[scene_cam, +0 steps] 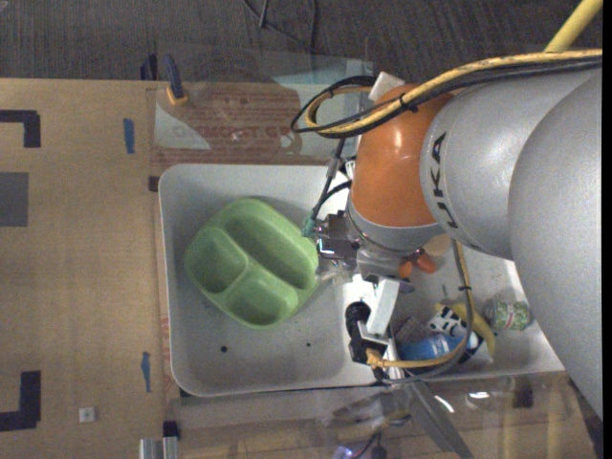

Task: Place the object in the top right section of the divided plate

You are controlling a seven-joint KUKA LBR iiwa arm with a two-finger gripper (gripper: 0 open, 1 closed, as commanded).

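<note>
1. Arm (497,161): grey KUKA body with the orange band, reaching in from the right and covering most of the right bin. Readable writing: "UKA" on the band's edge, the first letter hidden by the curve of the housing. No other legible labels anywhere.
2. Left bin (249,361): white and shallow, with the plate in its upper half. A couple of small dark specks on the bare floor below the plate.
3. Divided plate (253,261): green, three sections, sitting tilted in the bin. All sections look bare from here, so nothing has been placed yet.
4. Gripper (327,249): wrist hardware is right at the plate's right edge, touching or just over the rim. The fingers are buried under the wrist; can't tell if they're apart or together, or whether anything is between them.
5. Task object: can't say which one it is. Loose candidates sit in the right bin under the arm: a blue item (428,347), a yellow curved item (478,328), a black-and-white piece (446,321), and a small pale green thing (507,314).
6. Progress, my read: early or mid. Either it's carrying something I can't see, or the pick is not yet done. The drop into the top right section is left either way.
</note>
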